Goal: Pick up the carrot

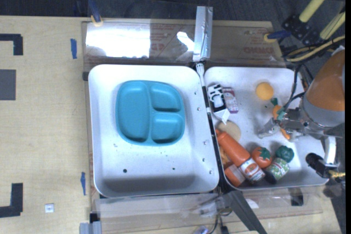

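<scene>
We see the gripper (274,127) low in the right bin (247,76), fingers apparently parted around nothing, though the view is poor. The carrot (233,149) lies apart at its eight o'clock, beside the bottles (269,164).

Bright even overhead light, glare on the clear panel (145,41), soft focus.

A blue divided plate (149,112) lies in the left bin (104,172) (compartments bare); a yellow ball (264,90) sits in the right bin (247,75).
</scene>
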{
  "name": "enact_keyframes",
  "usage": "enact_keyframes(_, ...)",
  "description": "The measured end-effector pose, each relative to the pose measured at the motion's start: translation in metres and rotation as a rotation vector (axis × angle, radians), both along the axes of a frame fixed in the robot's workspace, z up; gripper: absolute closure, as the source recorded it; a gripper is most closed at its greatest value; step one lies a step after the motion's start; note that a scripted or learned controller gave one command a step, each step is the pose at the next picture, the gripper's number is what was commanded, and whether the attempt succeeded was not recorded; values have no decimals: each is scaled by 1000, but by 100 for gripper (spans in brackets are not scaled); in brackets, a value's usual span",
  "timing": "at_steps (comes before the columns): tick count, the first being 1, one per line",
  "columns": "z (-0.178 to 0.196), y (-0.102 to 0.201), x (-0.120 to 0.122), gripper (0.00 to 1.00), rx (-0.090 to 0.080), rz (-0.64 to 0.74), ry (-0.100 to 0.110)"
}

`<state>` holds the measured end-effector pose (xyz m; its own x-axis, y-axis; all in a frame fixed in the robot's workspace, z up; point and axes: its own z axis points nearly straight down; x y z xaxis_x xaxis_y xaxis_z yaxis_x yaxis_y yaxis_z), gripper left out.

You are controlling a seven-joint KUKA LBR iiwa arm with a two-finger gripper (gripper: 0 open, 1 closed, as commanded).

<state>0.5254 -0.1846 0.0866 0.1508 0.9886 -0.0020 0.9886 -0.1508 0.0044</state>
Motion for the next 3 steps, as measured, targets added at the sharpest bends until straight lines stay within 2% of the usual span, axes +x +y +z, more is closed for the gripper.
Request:
enact_keyframes(1,1,-9,63,0,14,-92,0)
enact_keyframes(2,12,-11,63,100,5,-90,-3)
enact_keyframes(3,140,73,34,100,6,-179,-10)
